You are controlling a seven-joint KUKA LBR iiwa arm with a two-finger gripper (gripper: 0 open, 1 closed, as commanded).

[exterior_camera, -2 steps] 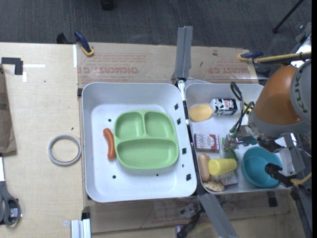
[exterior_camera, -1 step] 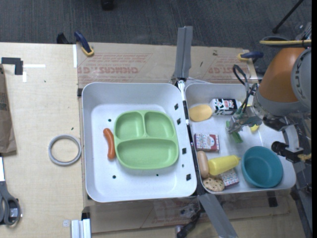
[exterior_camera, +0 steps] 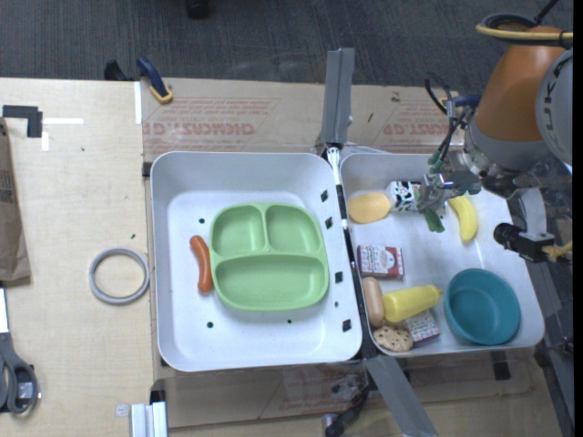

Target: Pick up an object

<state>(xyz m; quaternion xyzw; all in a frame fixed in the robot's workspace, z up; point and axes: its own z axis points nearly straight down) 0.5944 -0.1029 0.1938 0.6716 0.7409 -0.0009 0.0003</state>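
My gripper [exterior_camera: 437, 200] hangs low over the back of the right bin [exterior_camera: 519, 209], between a small black-and-white carton [exterior_camera: 404, 193] on its left and a yellow banana [exterior_camera: 465, 217] on its right. It appears to touch the carton's right side, and nothing is visibly held. In front of it lie a yellow lemon-shaped piece [exterior_camera: 369, 207], a red and white box [exterior_camera: 380, 260], a yellow bottle [exterior_camera: 411, 302], a tan sausage roll [exterior_camera: 372, 300], a cookie [exterior_camera: 392, 339] and a blue bowl [exterior_camera: 483, 306].
The left bin [exterior_camera: 173, 244] holds a green divided plate [exterior_camera: 270, 256] with an orange sausage [exterior_camera: 201, 263] beside it. On the bench to the left lie a grey tape ring [exterior_camera: 119, 274] and scissors [exterior_camera: 16, 385]. The arm's orange band [exterior_camera: 519, 80] rises at the upper right.
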